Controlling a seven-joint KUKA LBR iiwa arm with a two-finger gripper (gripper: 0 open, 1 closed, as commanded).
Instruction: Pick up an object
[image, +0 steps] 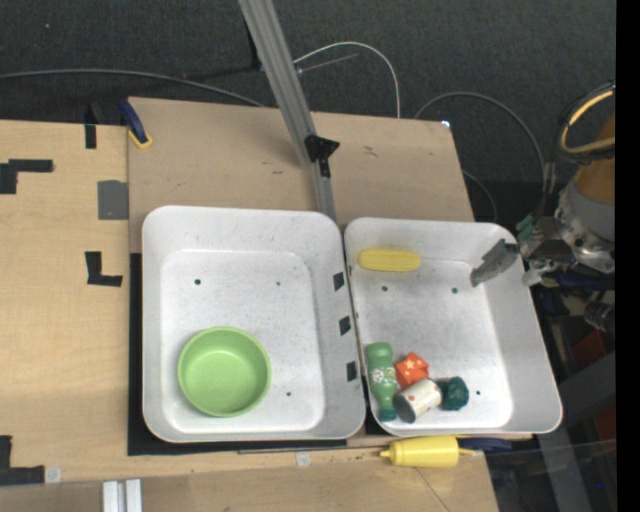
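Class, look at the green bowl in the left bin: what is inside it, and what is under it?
The green bowl sits upright in the left bin, and its inside looks bare green, with nothing in it. Under it lies the bin's white floor; the patch right beneath the bowl is covered, so it cannot be checked.

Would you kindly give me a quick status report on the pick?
Gripper at right bin's upper right edge, holding nothing seen. Yellow object lies apart at top; small items clustered at bottom. Path unobstructed.

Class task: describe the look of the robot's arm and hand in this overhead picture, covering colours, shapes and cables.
The arm is grey with an orange band and a rounded body. Its hand is a dark grey, narrow, tapering piece. Darker fittings and thin cables cluster at the wrist.
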